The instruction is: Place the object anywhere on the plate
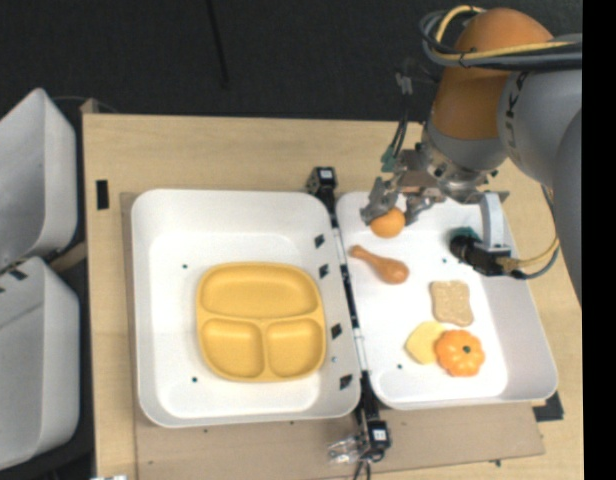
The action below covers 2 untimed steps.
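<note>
Between gripper [389, 206] fingers — round (smooth) orange [387, 224]

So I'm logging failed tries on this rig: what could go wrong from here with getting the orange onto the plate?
The gripper sits right at the small orange in the right bin; being round, it may roll or slip free. The carry to the yellow divided plate crosses the ridge where both bins meet, so a low pass may clip it. The drumstick close by could get nudged.
</note>
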Available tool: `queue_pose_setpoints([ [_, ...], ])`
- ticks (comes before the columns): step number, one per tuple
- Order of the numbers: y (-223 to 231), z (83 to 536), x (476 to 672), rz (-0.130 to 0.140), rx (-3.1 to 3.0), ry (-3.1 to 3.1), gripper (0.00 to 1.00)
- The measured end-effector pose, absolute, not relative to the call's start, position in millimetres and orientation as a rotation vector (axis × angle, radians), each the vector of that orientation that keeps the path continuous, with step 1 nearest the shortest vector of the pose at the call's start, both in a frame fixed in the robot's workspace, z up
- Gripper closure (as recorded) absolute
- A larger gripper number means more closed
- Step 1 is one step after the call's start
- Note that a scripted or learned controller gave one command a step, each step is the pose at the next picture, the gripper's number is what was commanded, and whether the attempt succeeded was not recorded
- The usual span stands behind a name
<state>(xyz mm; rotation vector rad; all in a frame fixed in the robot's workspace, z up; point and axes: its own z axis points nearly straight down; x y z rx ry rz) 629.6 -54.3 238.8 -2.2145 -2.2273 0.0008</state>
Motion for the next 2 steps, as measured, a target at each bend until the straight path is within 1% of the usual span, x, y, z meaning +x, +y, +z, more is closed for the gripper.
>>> queue_pose_setpoints([
  [1,-12,236,611.5,0.001,-2.215,-2.226,1.0],
  [2,39,228,599.1,0.001,-2.214,-2.227,1.0],
])
